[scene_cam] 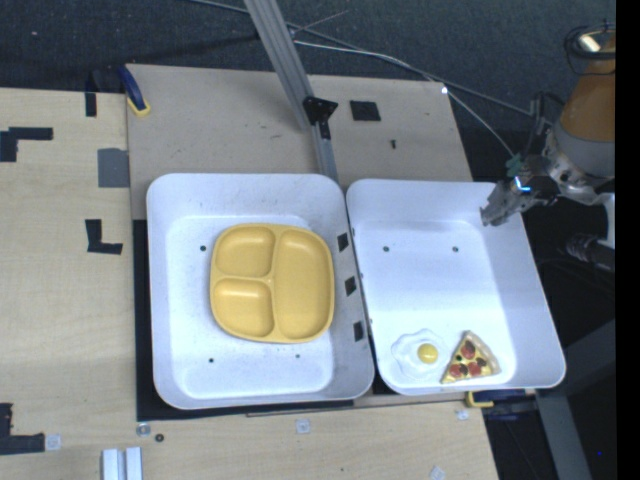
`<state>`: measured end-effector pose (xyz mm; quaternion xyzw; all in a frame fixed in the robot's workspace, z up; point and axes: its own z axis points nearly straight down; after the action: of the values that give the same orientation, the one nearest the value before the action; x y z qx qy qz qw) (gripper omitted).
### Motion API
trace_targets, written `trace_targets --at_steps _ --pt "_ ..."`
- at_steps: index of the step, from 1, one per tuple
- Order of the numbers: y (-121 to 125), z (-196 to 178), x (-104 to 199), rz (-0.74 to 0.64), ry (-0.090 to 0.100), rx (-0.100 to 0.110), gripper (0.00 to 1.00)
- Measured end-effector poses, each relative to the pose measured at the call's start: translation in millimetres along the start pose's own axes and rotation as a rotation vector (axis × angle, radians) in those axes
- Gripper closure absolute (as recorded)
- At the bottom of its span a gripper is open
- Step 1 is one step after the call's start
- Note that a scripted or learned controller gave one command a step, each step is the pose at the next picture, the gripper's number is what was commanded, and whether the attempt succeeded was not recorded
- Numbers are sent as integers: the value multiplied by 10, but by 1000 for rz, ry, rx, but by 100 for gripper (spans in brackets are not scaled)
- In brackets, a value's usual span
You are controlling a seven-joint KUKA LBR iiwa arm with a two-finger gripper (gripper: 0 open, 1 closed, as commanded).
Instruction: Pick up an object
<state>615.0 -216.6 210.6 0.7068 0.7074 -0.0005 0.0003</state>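
A yellow divided plate point(272, 282) lies in the left bin point(190, 358). In the right bin point(450, 258), near its front edge, sit a toy fried egg point(417, 351) and a toy pizza slice point(470, 358), side by side. My gripper point(497, 211) hangs over the right bin's far right corner, well away from the egg and pizza. Nothing shows between its dark fingers.
A slanted metal pole point(285, 58) crosses the bench behind the bins, with a black clamp at its base. Cables run across the dark floor at the back. Black tape marks dot the wooden bench on the left.
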Motion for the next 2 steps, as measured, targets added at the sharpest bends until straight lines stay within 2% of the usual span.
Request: trace_targets --at_steps 2 --pt "9 164 1067 -5 3 2 100"
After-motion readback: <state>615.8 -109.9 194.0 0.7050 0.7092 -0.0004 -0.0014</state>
